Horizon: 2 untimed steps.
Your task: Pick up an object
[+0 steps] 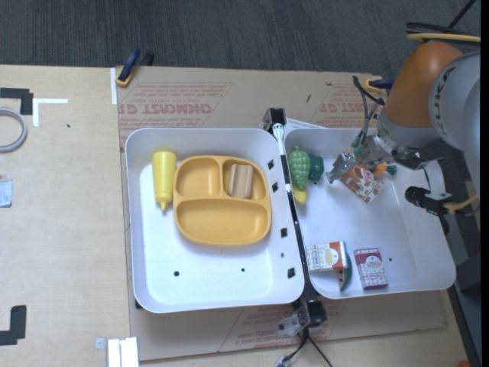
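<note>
Your gripper [341, 167] is low in the right bin [428, 277], touching the orange snack packet [362, 182] (probably to grab it); clenched or released, you can't tell.

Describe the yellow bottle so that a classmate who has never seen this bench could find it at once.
Start at the left white bin, which holds a yellow divided tray. The yellow bottle lies just left of that tray, its nozzle pointing toward the camera. It is the one slim, rounded thing there, unlike the broad flat tray.
</note>
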{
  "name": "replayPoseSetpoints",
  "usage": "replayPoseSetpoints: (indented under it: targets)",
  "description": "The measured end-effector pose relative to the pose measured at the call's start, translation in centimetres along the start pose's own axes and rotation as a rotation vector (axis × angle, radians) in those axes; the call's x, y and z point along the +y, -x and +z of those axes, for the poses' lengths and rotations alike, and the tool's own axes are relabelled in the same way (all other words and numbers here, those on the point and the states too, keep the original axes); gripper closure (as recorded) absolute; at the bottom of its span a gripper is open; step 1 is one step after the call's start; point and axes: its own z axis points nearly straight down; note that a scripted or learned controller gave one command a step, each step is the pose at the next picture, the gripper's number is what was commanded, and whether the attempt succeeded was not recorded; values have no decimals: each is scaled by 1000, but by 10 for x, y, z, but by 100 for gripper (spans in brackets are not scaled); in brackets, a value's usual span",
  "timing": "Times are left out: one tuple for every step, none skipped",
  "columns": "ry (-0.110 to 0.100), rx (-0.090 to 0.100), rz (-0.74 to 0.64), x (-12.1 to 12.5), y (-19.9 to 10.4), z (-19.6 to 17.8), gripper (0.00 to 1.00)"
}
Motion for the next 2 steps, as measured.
replayPoseSetpoints:
  targets:
    - [1,-1,2,0,1,-10,100]
    - [0,0,73,18,-56,-100,100]
